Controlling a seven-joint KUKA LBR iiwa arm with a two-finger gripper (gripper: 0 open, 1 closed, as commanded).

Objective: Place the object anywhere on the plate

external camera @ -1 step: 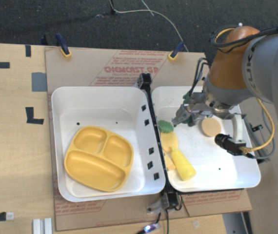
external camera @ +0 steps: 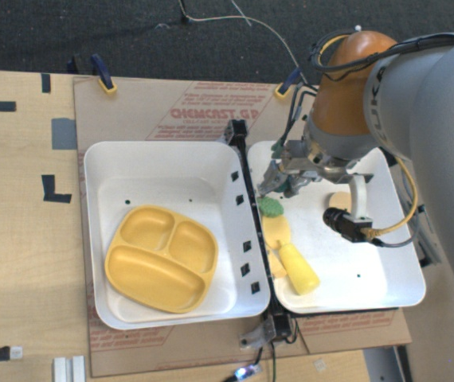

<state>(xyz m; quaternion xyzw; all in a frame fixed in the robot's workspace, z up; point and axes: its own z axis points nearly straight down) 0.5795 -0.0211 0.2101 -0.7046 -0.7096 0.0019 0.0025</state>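
Observation:
A yellow plate with three compartments lies in the left bin. In the right bin lie a small green object, a pale yellow piece and a yellow cylinder, all close to the bin's left wall. My gripper hangs low over the right bin's left side, just above and touching or nearly touching the green object. Its fingers are dark and blurred against the bin wall.
A black divider strip runs between the two bins. A black cable and connector hang from the arm over the right bin. Blue clamps hold the cardboard sheet at the back.

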